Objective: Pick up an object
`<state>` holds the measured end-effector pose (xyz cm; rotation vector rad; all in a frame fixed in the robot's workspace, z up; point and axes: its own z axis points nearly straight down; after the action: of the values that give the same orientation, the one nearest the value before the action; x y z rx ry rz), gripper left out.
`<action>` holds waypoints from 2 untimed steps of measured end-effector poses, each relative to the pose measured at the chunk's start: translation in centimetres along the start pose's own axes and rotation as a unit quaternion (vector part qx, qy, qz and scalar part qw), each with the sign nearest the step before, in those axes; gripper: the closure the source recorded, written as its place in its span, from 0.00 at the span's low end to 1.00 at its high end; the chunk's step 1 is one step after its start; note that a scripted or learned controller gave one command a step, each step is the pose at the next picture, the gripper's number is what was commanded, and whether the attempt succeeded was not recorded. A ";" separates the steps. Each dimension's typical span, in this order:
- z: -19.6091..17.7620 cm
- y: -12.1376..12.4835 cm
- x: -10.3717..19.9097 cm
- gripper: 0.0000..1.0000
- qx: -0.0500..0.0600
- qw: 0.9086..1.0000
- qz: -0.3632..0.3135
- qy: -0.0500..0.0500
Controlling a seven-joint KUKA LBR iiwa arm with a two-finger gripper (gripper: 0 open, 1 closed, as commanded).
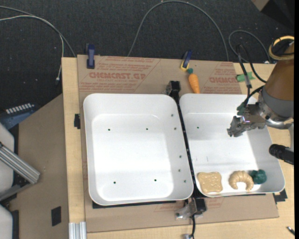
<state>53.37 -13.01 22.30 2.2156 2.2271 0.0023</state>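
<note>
Three small things lay along the near edge of the right bin (205, 112). One was a flat tan piece like toast (210, 182). Just beside it was a curled tan piece like a croissant (242, 180). A small green thing (258, 176) was touching the croissant on its right side. Any of these could have been the thing to pick up.

The gripper (235, 129) hung over the middle of the right bin, well apart from all three. It was dark and small in the camera view, and I could not tell if the jaws were spread or pressed together. Nothing could be seen between them.

I think the pick had not started yet. The arm seemed to be getting ready to reach. The next move would likely need the gripper to go toward the near edge, come down over one thing, and close on it. The croissant and the green thing were so close that grabbing just one might be hard. The toast was flat, so it might slip.

The left bin (135, 149) sat right beside the right one. Both bins rested on a brown board on the desk (135, 74). A small orange carrot (194, 83) lay on the board behind the bins. Blue clips (90, 55) held the far edge of the board. Thin cables (182, 9) curved across the dark floor beyond.
</note>
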 end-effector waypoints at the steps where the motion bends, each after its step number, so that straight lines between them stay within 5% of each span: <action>1: 0.8 2.4 5.4 1.00 0.001 1.000 0.000 0.000; 2: 0.3 4.9 9.5 1.00 0.000 1.000 0.000 0.000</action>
<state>58.18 -3.52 21.96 2.2165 2.2262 0.0023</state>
